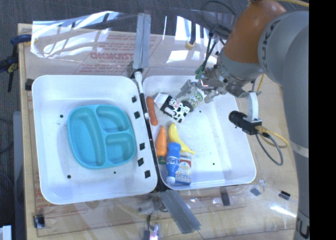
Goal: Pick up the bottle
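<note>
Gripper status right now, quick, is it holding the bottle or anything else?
Gripper: low in the right bin by the black-and-white carton; grip cannot be told. Blue-capped bottle lies apart, untouched.

White bins. Turquoise divided tray. Blue bottle, white label. Orange carrot, yellow banana, black-and-white cow-pattern toy. Arm grey, orange band.
</note>
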You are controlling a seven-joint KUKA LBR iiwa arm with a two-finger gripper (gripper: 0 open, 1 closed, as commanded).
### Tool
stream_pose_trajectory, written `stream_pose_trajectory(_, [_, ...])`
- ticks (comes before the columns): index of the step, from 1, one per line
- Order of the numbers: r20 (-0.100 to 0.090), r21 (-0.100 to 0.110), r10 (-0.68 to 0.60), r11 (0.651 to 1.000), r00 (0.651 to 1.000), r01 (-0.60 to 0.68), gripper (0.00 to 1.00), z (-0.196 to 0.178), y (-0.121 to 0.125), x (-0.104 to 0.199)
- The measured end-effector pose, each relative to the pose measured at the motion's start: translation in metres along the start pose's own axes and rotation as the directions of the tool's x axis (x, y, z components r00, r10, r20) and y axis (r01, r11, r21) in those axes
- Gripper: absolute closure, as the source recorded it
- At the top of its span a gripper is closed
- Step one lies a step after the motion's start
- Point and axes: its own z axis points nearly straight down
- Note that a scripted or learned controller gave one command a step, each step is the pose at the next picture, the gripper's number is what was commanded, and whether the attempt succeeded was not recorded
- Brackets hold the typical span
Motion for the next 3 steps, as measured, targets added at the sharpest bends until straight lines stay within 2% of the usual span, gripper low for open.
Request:
stream_pose_trajectory(1, [0.000, -0.002, -0.078, 0.997, 0.997, 0.078, 0.00, 0.137, -0.090, 0.022])
stream_pose_trajectory(2, [0.002, -0.004, 0.138, 0.990, 0.990, -0.138, 0.00, 0.015, -0.085, -0.044])
stream_pose_trajectory(3, [-0.001, 0.001, 0.079, 0.997, 0.997, -0.079, 0.00, 0.075, -0.122, -0.055])
